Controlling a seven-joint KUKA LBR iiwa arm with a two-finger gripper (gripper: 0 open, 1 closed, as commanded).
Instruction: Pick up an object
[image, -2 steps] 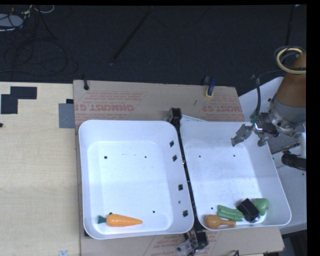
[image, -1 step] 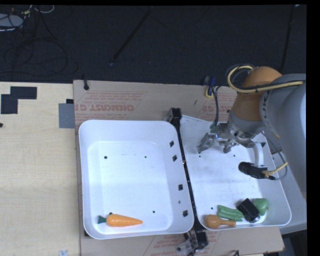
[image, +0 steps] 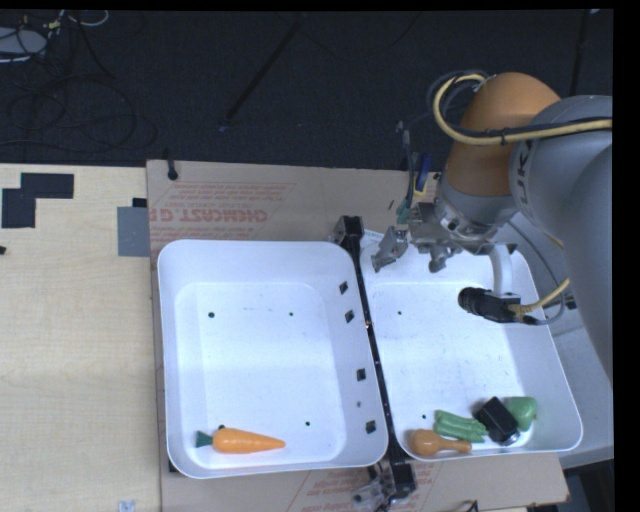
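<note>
An orange carrot with a green top lies in the left bin, near its front left corner. In the front right corner of the right bin several small things are heaped: a green pod, a black block, a green lump and a tan, pear-shaped piece. My gripper hangs over the back edge of the right bin, far from all of these. Its two fingers stand apart, open, with nothing between them.
A black divider rail runs between the two bins. The grey arm with its orange band and yellow cable reaches in over the right bin's back right. A black fitting on the cable hangs above that bin. Cardboard lies under both bins.
</note>
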